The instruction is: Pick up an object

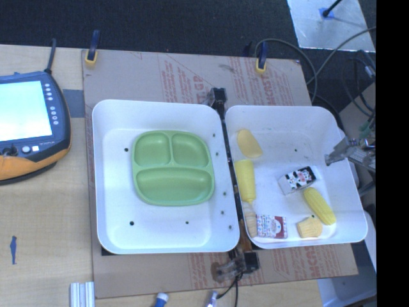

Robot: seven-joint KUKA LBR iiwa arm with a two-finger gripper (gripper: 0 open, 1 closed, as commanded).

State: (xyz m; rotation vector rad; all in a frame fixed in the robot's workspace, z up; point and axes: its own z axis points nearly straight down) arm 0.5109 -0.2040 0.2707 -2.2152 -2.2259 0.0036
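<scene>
At the far left of your view a handheld control pendant with a pale screen point(29, 123) rests on the wooden surface point(38, 235), beside the brown cardboard sheet point(179, 75) under both bins. The left shallow white bin point(108, 229) holds a green three-compartment plastic plate point(172, 168), lying flat near its middle. In the right shallow white bin point(345, 232), along its left wall, you have a pale yellow rounded piece point(249, 143), a yellow corn cob point(245, 180) just below it, then a small red-and-white carton point(271, 226) at the front. Further right lie a black-and-white cow-patterned carton point(298, 179), a yellow cheese-like wedge point(310, 228) and a second yellow corn cob point(319, 205). The gripper point(348, 151) sits at the bin's right rim, well apart from these objects; you cannot tell how it is set.
</scene>
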